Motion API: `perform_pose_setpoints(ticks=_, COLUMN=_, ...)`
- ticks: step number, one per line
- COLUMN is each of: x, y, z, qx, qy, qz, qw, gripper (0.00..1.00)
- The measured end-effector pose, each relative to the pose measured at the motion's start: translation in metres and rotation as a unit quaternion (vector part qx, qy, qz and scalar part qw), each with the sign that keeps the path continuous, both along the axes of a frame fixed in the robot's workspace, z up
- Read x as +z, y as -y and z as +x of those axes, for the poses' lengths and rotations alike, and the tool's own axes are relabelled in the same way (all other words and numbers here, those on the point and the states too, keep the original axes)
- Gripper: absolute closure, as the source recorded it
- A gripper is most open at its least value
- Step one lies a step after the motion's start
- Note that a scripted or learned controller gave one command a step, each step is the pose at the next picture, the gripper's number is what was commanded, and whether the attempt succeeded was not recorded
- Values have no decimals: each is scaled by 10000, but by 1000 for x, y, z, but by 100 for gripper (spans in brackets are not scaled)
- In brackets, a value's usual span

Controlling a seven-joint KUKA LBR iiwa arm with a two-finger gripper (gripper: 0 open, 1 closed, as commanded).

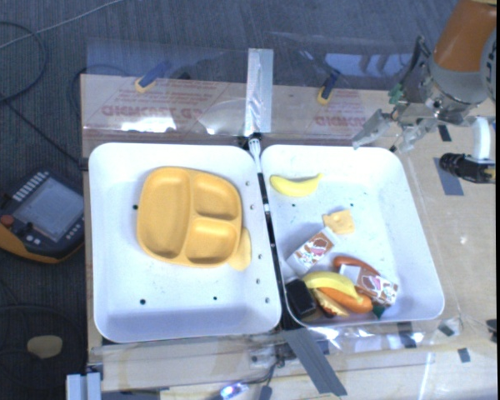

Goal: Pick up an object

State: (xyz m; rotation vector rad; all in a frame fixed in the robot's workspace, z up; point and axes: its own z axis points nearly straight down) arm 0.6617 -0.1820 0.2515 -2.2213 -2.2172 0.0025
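My gripper (385,138) hangs over the far rim of the right bin (417,223), near its back right corner. Its two fingers stand spread apart and open, with nothing between them. In the right bin, a yellow banana (294,184) lies near the back left. A small orange cracker-like piece (340,222) sits in the middle, with a white and red packet (314,251) in front of it. At the front lies a heap: a red sausage (357,268), a yellow piece (327,282), an orange piece (350,302) and a black item (299,297).
The left bin (117,290) holds a yellow divided tray (190,217). A metal divider strip (259,90) stands between the bins at the back. A handheld controller (37,215) lies on the floor at the left.
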Motion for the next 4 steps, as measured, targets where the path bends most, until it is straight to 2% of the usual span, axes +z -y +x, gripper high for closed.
perform_pose_setpoints(ticks=1, x=-149, y=-61, z=6, qx=243, qy=-6, qz=-5, qw=9997, gripper=0)
perform_pose_setpoints(ticks=2, x=-164, y=-77, z=10, qx=258, qy=55, qz=-35, qw=9996, gripper=0)
perform_pose_setpoints(ticks=3, x=-71, y=-93, z=-2, qx=2204, qy=13, qz=-3, qw=9754, gripper=0)
perform_pose_setpoints(ticks=4, x=-158, y=-79, z=-65, qx=1877, qy=7, qz=1, qw=9822, gripper=0)
